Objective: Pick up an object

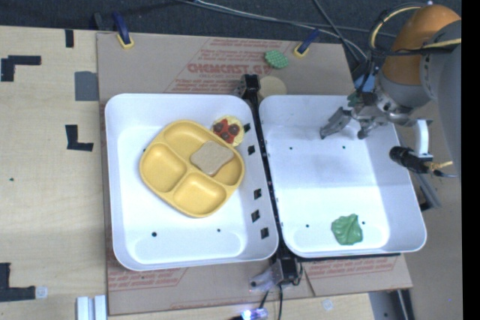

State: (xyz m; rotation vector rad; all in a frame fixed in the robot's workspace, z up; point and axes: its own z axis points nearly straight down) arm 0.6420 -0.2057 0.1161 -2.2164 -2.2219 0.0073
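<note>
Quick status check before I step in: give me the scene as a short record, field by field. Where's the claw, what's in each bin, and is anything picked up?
claw: open, over the back of the right bin, nothing between its fingers
right bin: green leaf near the front edge
left bin: yellow divided plate
on plate: slice of bread in the middle; red berries at its back rim
outside bins: small green piece on the cardboard behind them
picked up: nothing yet
</note>
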